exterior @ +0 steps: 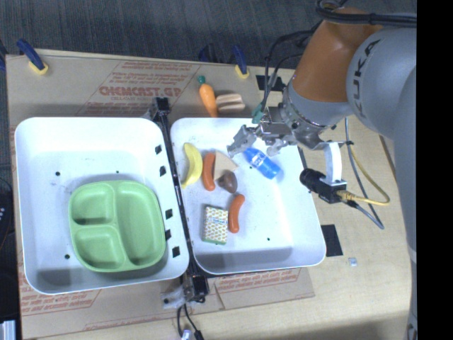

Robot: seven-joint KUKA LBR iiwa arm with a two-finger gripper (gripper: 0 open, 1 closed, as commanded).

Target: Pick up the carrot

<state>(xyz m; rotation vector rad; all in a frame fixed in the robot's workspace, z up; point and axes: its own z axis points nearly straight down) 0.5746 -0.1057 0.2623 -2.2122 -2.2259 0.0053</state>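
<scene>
The carrot (207,98), orange with a small green top, is lying tilted on the cardboard, well apart from the gripper (244,142), up and to its left.

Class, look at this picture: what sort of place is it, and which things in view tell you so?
Most likely a robotics lab test bench, not a kitchen: a KUKA arm reaches over two white bins, toy food such as the carrot lies about, and clamps pin cardboard to the bench.

Left bin (42,137) has a green divided plate (115,224). Right bin (297,218) has a banana (191,163), two sausages (209,171) (235,212), a blue bottle (263,163) and a patterned packet (216,224). Cardboard (141,83) underneath.
</scene>
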